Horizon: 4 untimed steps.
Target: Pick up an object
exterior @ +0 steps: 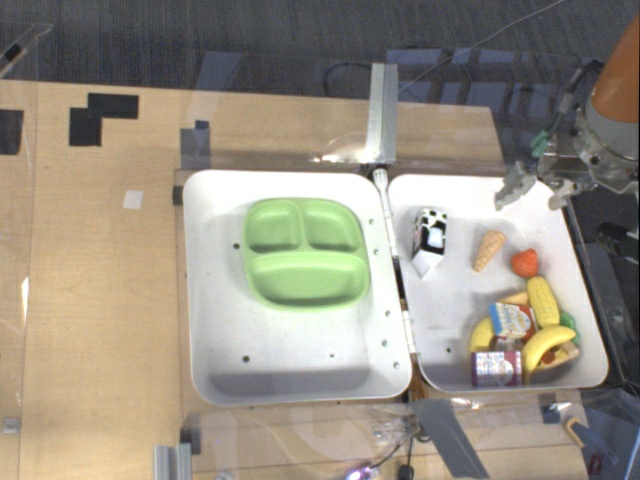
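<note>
Sitting in the left white plastic bin (215,368) is a green plastic tray with three sections (304,251), and nothing lies on it. Next, the right white plastic bin (445,353) holds the toys. A small black-and-white milk carton (430,239) lies near the upper left of that bin, well apart from the rest, so it looks like the easiest thing to pick up. It is probably light and stiff, with flat sides good for squeezing. Beside it lies a tan cone-shaped toy (488,250), then a small red-orange round toy (525,262). Lower right is a crowded pile with a yellow corn cob (542,299), a yellow banana (548,344) and a purple can (496,367). The grey two-finger gripper (532,190) hangs open over the bin's upper right edge, holding nothing.
</note>
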{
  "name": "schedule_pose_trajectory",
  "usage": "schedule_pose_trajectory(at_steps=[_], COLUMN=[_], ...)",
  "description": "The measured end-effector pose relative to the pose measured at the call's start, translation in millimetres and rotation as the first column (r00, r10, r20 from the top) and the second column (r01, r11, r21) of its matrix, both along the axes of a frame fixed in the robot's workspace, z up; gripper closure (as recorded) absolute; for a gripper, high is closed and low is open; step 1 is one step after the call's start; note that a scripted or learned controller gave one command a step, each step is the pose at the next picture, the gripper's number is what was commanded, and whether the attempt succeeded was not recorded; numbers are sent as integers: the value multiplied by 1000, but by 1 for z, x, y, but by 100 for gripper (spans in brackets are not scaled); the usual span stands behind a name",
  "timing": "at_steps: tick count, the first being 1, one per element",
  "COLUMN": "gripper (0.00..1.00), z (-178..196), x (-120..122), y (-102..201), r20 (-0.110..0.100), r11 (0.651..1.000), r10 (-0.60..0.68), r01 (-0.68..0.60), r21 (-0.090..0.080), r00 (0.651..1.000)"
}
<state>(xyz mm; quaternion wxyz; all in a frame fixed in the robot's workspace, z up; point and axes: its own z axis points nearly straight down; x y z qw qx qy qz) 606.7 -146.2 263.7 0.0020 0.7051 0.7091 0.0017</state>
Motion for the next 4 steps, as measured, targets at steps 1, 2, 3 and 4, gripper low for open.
schedule_pose_trajectory(at_steps=[1,2,3,4], gripper=[0,0,0,0], z=[-167,-93,-143,-152], x=[5,37,33,11], y=[-10,15,42,46], r20=[2,2,33,46], r11=[994,929,909,988], r10=[106,369,418,-155], r01=[-106,-369,-417,155], r21=[-1,-3,-24,14], r00=[994,929,908,987])
